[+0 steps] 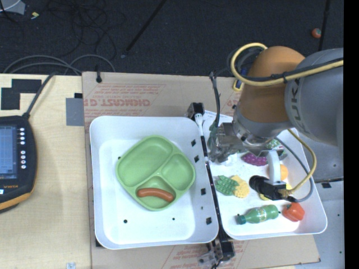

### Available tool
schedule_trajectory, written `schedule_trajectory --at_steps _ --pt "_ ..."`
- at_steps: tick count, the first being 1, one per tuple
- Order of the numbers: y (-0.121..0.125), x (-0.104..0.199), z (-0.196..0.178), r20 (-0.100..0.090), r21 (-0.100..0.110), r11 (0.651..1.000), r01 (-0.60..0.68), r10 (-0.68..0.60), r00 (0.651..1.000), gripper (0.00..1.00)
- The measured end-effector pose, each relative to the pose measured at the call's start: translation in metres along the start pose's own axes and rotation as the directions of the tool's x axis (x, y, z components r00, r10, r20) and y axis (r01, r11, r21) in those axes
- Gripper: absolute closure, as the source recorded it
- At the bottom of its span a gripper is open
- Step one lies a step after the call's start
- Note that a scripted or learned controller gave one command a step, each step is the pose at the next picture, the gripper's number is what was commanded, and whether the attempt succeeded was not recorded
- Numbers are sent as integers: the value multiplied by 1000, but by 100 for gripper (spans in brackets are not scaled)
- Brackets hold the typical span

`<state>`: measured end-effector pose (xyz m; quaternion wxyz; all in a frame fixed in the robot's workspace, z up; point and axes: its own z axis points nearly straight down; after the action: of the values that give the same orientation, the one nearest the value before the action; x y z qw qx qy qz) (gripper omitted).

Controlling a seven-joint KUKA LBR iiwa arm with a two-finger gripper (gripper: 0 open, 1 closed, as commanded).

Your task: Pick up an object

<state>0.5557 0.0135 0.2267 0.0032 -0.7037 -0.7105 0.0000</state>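
Observation:
My gripper (220, 150) hangs low over the back left part of the right bin (314, 223), close to the wall between the two bins. A toy corn cob (233, 186), green and yellow, lies just in front of the gripper. A bunch of purple grapes (255, 159) sits to the gripper's right, partly under the wrist. A green bottle (259, 214) lies on its side near the front of that bin, with a red-orange toy (293, 211) at its right end. A yellow-orange piece (284, 172) peeks out by the right wall.
The left bin (106, 217) holds a green divided plate (132, 164) with a red sausage (156, 194) in its front compartment. A handheld control pendant (14, 158) lies on the bench at far left. Cables run across the dark floor behind.

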Motion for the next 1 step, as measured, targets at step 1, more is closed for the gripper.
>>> schedule_trajectory --at_steps 1 --pt "-71 7 -91 2 -7 1000 -8 8 1000 100"
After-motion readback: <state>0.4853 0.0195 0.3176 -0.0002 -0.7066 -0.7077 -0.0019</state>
